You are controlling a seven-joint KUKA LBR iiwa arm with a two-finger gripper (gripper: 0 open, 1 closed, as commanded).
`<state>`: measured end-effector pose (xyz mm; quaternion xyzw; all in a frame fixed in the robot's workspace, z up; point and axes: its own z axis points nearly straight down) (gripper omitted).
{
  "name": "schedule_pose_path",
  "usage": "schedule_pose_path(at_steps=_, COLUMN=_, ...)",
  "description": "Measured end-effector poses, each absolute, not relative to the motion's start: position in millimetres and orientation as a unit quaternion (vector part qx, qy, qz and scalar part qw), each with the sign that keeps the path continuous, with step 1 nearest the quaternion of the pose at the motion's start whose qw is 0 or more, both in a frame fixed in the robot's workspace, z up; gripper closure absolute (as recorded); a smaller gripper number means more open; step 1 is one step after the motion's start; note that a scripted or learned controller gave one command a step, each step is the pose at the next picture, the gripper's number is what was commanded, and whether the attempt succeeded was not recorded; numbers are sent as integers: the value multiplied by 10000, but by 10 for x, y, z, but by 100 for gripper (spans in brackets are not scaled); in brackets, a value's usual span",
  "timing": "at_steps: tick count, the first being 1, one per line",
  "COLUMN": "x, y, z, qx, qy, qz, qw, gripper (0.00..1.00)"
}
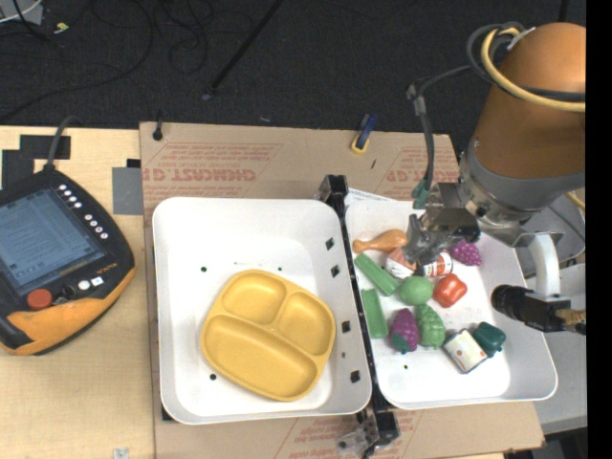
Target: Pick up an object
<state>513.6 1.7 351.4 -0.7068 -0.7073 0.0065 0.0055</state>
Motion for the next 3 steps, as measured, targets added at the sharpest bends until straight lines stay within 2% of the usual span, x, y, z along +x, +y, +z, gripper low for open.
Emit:
schedule_pose_path(at_steps=1, x=5140, y=-14, z=3692, qx=-7084, qy=-7058, qz=24, qw=20, gripper=100)
schedule_pose_path(at_steps=2, x=5538, y=-694, z=1854, qx=-7090, qy=-7051, qz=68, qw=57, gripper=100)
schedule_pose_path(at_steps=3, x=5994, y=100, z=2440, qx=-7044, qy=-7098, qz=-23, qw=-8, gripper=100)
